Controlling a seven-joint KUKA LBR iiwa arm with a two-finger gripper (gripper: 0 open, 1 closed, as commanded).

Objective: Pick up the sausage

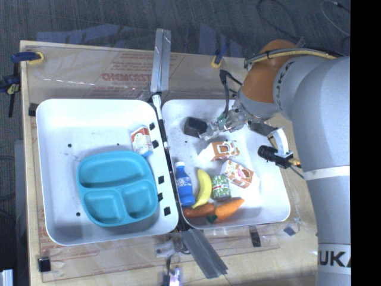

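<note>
Arm: the grey KUKA arm reaches in from the right, and its orange band sits above the far part of the right bin (284, 210).
Gripper: the gripper (221, 123) is low over the far part of the right bin, just beside a dark grey block (193, 126) and above a white and orange carton (223, 151).
Gripper state: it looks small and partly blurred here, so we cannot tell if it is open or closed; we see nothing held in it.
Sausage: we take the reddish-brown long piece (199, 210) at the near wall of the right bin to be the sausage. It lies flat and touches the orange carrot (231, 207).
Neighbours: a banana (204, 187), a blue bottle (183, 185) and a green can (221, 186) lie just behind it, probably because loose things collect at this low edge.
Left bin: the left bin (59, 118) holds a blue divided plate (116, 186) and a small carton (140, 140), well apart from the task.
Progress: in our judgement the pick is not yet done, since the gripper is well apart from the sausage.
Next move: the gripper must come toward the near wall and descend along the sausage.
Risk: the carrot and the wall leave little room, so the gripper may take the carrot instead.
</note>
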